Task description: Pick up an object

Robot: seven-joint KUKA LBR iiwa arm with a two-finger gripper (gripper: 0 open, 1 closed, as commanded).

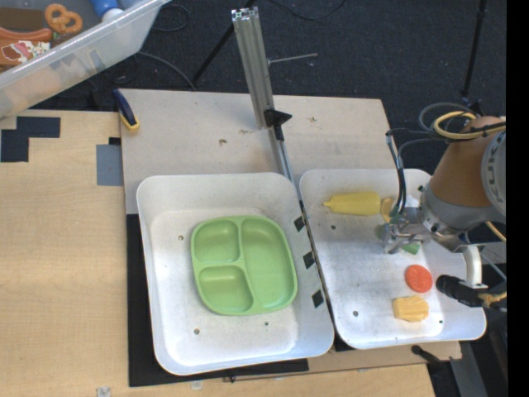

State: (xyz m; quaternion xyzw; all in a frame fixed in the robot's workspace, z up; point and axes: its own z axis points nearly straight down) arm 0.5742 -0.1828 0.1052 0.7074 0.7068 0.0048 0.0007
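In the right bin [364, 304] lie a yellow corn cob [354, 204] near the back, an orange-red ball [419, 278] and a yellow chunk [411, 308] toward the front right. My gripper [400, 240] hangs low over the bin floor, just right of the corn cob's end and above the orange ball. Nothing shows between its fingers. The left bin [165, 321] holds a green divided plate [244, 265].
A metal post [256, 64] rises behind the bins, with a rod running down between them. A clear plastic tub [83, 40] of items sits at the top left. Cables loop at the right behind the arm.
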